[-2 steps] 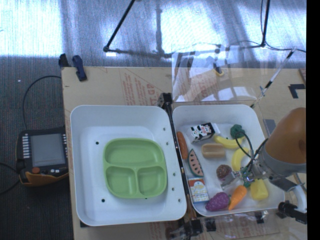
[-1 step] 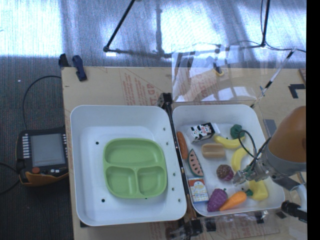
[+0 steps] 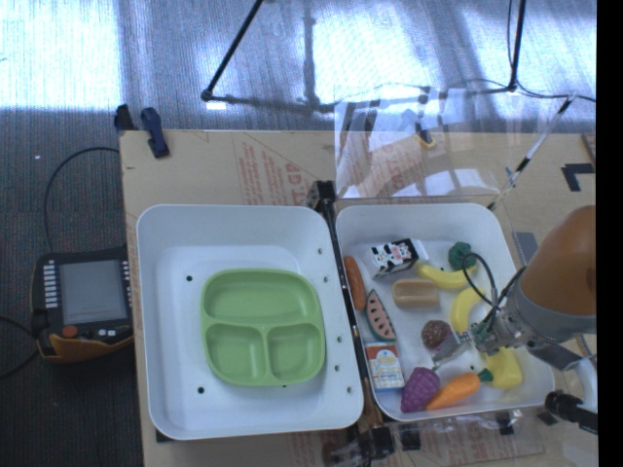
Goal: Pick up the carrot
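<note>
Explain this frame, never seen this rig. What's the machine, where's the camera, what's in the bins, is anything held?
One fixed camera looks down at a slant on a bench with two shallow white bins. The grey and orange shape at the right is a robot arm; its gripper hangs low over the right bin.

The left bin holds a green divided plate. The right bin holds toy food: a carrot near the front edge, purple grapes, a watermelon slice, bananas, a milk carton and a few more pieces.

The carrot, the target, lies in the bin just in front of the gripper. I can't tell whether anything is held.
</note>
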`<state>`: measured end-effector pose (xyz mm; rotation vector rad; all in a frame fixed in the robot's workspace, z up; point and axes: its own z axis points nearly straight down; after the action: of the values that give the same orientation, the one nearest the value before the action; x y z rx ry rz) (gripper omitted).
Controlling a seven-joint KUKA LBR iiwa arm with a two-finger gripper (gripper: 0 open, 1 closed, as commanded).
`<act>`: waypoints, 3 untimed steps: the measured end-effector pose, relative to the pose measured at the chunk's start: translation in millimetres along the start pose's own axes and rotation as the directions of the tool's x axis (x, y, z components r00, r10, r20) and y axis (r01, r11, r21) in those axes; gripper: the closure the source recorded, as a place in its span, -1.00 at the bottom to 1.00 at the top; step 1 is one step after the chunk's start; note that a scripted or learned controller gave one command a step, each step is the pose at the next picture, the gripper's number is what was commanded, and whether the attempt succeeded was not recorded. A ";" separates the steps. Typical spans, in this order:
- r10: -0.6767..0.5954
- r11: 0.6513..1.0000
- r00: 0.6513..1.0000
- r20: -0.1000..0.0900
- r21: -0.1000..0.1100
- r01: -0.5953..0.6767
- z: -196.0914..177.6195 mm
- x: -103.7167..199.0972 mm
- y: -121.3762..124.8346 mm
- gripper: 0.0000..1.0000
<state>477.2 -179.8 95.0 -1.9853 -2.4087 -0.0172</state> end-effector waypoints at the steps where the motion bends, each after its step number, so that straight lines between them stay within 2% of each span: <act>1: -0.453 0.892 0.891 0.017 0.007 0.453 9.7 44.3 7.1 -1.00; 2: -0.753 0.658 0.658 0.015 0.013 0.752 9.1 41.6 7.2 -1.00; 3: -0.745 0.667 0.667 0.015 0.009 0.745 0.1 42.3 7.9 1.00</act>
<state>476.9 -136.8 95.8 -0.8341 -3.0270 -0.0089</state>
